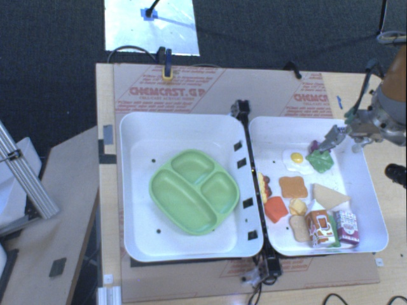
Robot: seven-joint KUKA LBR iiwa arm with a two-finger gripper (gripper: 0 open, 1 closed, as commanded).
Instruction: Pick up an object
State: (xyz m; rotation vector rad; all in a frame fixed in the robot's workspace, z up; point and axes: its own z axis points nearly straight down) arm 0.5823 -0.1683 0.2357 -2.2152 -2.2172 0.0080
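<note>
**Gripper low over the green toy, grasp not sure**

I saw the gripper [325, 146] at the green leafy toy [321, 161] in the right bin [375, 202], its tips just at the toy's upper edge. How wide it stood, and whether it had the toy, I could not tell. The fried egg [295, 159] lay just left of the green toy, the toast [293, 187] and cheese wedge [329, 196] below it. I judged the soft toy could slip out, or the tips could push it against the egg.

Divided plate [194, 192] in left bin [137, 145]; toy foods in right bin [369, 189].
</note>
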